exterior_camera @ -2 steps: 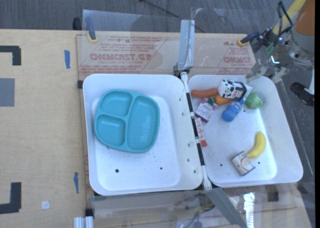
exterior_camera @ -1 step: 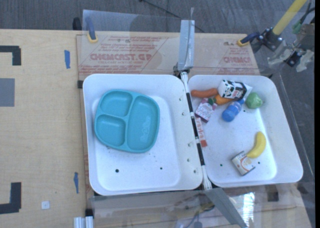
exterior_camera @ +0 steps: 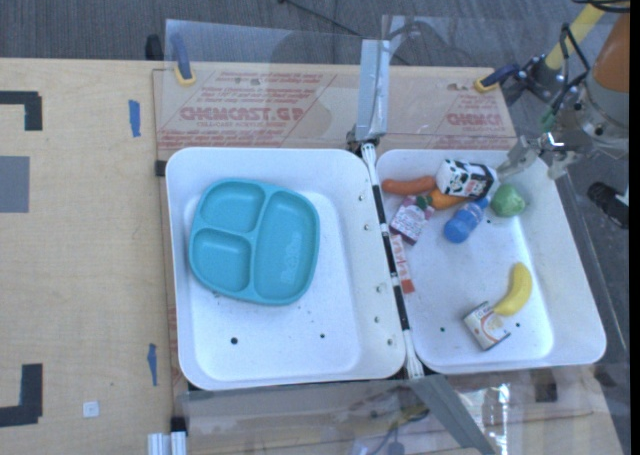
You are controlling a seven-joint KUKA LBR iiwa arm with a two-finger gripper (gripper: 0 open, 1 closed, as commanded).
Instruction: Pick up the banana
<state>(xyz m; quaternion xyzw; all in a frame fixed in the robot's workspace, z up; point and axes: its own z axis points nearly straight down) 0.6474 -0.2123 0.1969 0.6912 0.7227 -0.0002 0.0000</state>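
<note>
The banana (exterior_camera: pixel 516 289) is lying in the right bin (exterior_camera: pixel 570 338), toward 5 o'clock from that bin's middle, with its lower end just beside a small carton (exterior_camera: pixel 486 325) that is sitting tilted at the banana's 7 o'clock. The hand (exterior_camera: pixel 535 151) is hanging over the bin's far rim at about 1 o'clock from the banana, well apart from it; whether it is open or closed cannot be told, as the metal parts are blurring together there. The grey arm (exterior_camera: pixel 600 93) is reaching in from 3 o'clock, its orange band (exterior_camera: pixel 618 48) showing at the upper right. Along the bin's far side a green ball (exterior_camera: pixel 509 201) is resting near the hand, with a blue bottle (exterior_camera: pixel 462 222) at its 8 o'clock, a black-and-white toy (exterior_camera: pixel 465 179) at its 10 o'clock, a carrot (exterior_camera: pixel 410 185) further toward 9 o'clock, and a small pink packet (exterior_camera: pixel 407 220) below the carrot. In the left bin (exterior_camera: pixel 200 338) a blue divided plate (exterior_camera: pixel 254 241) is sitting toward the far left part. Both bins are resting on the wooden worktop (exterior_camera: pixel 70 243).
</note>
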